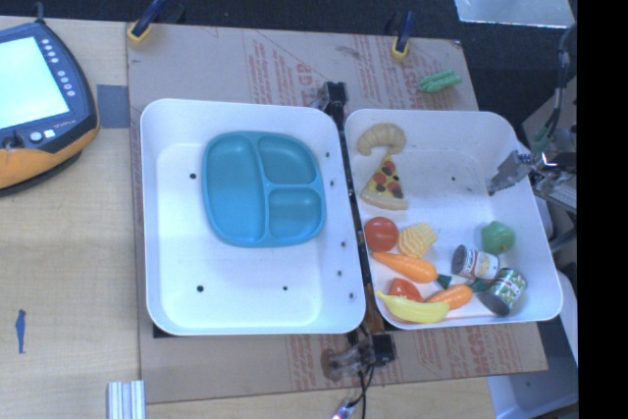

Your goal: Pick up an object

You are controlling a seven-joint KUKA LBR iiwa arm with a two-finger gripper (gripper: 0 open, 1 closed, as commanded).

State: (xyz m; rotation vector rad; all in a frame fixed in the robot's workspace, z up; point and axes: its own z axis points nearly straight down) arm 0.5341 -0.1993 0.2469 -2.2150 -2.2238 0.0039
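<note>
The right bin [446, 137] holds several toy foods. A croissant [380, 138] and a pizza slice [386, 182] lie at its far left. Toward the front are a tomato [381, 234], a yellow ridged piece [417, 237], a carrot [404, 265], a banana [417, 310], two small cans [475, 262] [505, 290] and a green ball [497, 236]. My gripper [508, 174] is a grey shape at the bin's right wall, above bare floor and apart from every toy. Nothing shows in its grasp.
The left bin [172, 240] carries a blue divided plate [263, 187]. A green toy [440, 81] lies on the cardboard behind the right bin. A tablet in an orange case [39, 103] rests at the far left. Clamps [145, 20] [401, 32] hold the board's back edge.
</note>
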